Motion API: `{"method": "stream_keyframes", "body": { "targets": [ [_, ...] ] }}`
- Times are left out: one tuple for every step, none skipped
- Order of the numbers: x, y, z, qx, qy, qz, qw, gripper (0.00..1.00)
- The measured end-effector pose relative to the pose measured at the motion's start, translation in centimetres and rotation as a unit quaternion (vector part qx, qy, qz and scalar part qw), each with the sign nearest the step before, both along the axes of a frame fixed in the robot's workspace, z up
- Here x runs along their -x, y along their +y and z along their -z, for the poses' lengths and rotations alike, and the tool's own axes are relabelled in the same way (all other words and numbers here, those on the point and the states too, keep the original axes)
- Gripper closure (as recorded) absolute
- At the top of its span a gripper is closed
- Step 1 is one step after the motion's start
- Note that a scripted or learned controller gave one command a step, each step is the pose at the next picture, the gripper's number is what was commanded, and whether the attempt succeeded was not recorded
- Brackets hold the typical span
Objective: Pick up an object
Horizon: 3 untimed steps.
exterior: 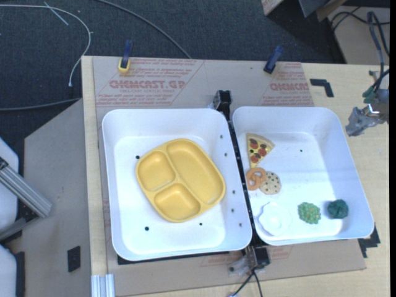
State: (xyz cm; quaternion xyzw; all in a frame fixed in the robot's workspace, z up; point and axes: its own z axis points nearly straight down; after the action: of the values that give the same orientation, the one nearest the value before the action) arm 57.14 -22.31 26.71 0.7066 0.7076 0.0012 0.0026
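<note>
Six small foods [260, 150] crowded the right bin [322, 159]; my gripper [364, 117], aperture unreadable, sat at three o'clock and risked snagging two.

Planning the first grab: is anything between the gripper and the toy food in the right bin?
Nothing visible. The gripper sits beyond the right bin's far right corner; pizza slice, pretzel and cookie lie uncovered.
</note>
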Motion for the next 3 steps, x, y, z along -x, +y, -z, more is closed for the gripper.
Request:
{"method": "stream_keyframes", "body": {
  "targets": [
    [-0.4, 5.7, 0.9, -0.0018, 0.003, 0.0, 1.0, 1.0],
    [0.8, 10.4, 1.2, -0.002, 0.004, -0.001, 1.0, 1.0],
    [1.3, 16.0, 2.7, -0.0021, 0.004, -0.001, 1.0, 1.0]
  ]
}}
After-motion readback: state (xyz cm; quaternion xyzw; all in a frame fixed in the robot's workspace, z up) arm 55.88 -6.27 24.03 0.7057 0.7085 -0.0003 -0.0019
